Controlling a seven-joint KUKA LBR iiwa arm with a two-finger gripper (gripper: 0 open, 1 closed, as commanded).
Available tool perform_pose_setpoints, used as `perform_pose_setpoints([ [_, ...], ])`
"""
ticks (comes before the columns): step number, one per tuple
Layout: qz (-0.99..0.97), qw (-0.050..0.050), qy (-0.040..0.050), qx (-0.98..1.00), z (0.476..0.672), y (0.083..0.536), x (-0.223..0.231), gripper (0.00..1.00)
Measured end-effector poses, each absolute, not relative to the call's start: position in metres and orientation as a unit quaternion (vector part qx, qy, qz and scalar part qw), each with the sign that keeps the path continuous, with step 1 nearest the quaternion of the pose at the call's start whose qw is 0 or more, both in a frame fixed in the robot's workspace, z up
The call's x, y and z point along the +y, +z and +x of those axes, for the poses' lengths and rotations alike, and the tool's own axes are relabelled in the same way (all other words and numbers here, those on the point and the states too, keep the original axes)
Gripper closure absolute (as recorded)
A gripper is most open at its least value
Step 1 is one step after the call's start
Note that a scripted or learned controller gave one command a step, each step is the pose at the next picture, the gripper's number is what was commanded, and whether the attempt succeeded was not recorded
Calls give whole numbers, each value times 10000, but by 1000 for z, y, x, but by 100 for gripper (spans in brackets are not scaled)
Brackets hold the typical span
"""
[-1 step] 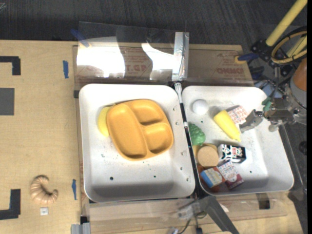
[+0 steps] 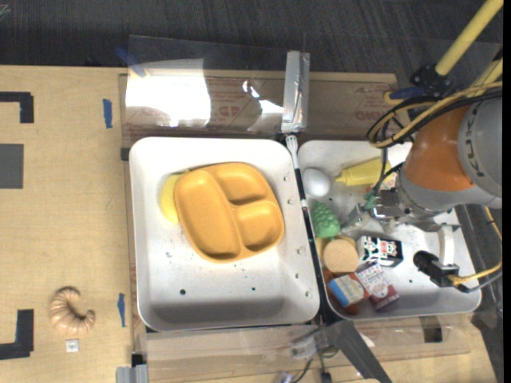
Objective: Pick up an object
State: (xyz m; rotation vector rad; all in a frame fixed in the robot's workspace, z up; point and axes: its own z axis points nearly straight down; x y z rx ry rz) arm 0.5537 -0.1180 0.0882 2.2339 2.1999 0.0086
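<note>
My hand (image 2: 377, 206) hovers, its opening hidden from me; just below, the black-and-white packet (image 2: 378, 250) looks light, crinkly; pinch its edges.

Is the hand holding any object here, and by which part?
It cannot be told: the arm's wrist covers the hand above the right bin, beside the yellow bottle.

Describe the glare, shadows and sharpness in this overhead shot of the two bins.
Camera view: strong white glare washes out the clear plastic sheet behind the left bin; the orange tray is evenly lit, with soft shadow along that bin's near wall; the arm shades part of the right bin, where small items look slightly soft.
</note>
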Motion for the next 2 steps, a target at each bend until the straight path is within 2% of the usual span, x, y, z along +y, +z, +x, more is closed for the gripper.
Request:
perform_pose_setpoints([
  [1, 6939, 19, 16, 7200, 481, 88, -114, 0],
  [2, 6943, 57, 38, 7196, 483, 99, -114, 100],
])
